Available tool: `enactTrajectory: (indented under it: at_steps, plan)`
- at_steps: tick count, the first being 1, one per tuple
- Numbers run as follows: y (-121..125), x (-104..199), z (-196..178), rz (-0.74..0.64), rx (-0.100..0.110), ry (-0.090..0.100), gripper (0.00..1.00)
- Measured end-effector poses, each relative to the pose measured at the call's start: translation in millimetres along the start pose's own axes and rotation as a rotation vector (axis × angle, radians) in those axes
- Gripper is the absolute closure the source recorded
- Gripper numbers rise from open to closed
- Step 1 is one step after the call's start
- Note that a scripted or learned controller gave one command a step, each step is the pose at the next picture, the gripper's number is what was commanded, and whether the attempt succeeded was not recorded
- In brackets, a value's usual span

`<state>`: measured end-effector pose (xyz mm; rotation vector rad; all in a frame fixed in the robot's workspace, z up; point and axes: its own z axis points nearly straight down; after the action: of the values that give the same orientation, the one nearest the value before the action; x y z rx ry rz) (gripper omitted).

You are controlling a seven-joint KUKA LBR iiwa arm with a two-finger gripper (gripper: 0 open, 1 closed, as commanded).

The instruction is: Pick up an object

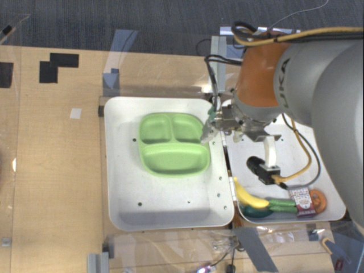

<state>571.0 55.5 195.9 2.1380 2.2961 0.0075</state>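
**Arm bent low over the seam between the bins**

The grey arm comes in from the right and turns down through its orange band. The wrist sits above the divide between the two white bins on the table. The end effector points down and leftward at the right edge of the left bin, just beside the upper right corner of the green divided plate. I cannot tell whether the end effector is open or closed, nor whether it touches the plate.

The plate lies flat in the upper middle of the left bin, its two small compartments toward the far side. In the right bin, a banana lies along the near left corner. Beside it are a green object, a small packet and an orange round thing, all close together at the near wall.

The packet bears a red and white label, too small to read. Dark lettering runs along the arm's grey casing next to the orange band, too skewed to make out.
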Motion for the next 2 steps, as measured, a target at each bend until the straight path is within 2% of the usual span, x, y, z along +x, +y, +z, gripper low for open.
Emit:
enactTrajectory:
  at_steps: [1,2]
  plan:
    - [-45.1,-2.4,10.8,-0.45,0.003,0.001,0.0]
    - [2.4,-9.7,10.5,-0.227,0.001,0.0,0.0]
